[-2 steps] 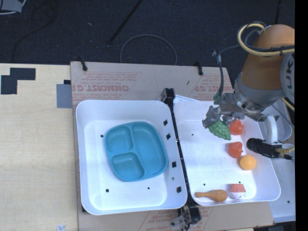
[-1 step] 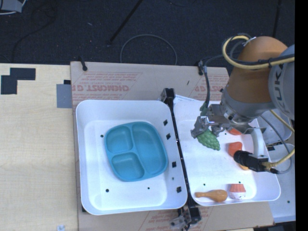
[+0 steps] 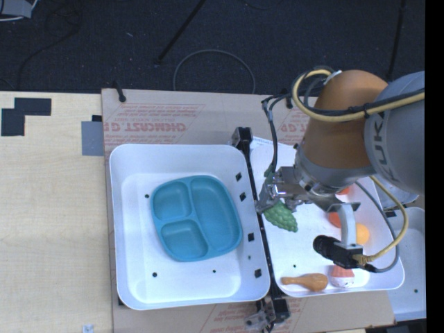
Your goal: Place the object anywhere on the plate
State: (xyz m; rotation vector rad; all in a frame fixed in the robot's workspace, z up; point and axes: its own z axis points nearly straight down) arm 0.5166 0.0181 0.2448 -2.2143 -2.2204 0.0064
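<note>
The arm [image 3: 347, 130] is reaching in from the right and hanging over the right bin [image 3: 395, 276], with the gripper [image 3: 276, 198] sitting low at that bin's left edge, just beside the divider between the two bins. Right under the gripper a bumpy green object [image 3: 281, 218] is showing, touching or nearly touching the fingers, but whether it is pinched between them or merely lying below them I cannot tell; the wrist is covering the tips, so whether they are apart or together is also beyond telling. The blue plate [image 3: 195, 217] is waiting in the left bin [image 3: 139, 165], bare in all three compartments, so the placing is clearly not yet done. This is looking like the pick step, or the very start of the carry. Other items are lying in the right bin: a tan drumstick-shaped piece [image 3: 305, 281] at the near edge and something orange [image 3: 361, 233] further right. Next, I judge, the move is calling for a secure hold on the green object, a lift clear of the bin walls, a short carry left over the divider, and a release above the plate.
</note>
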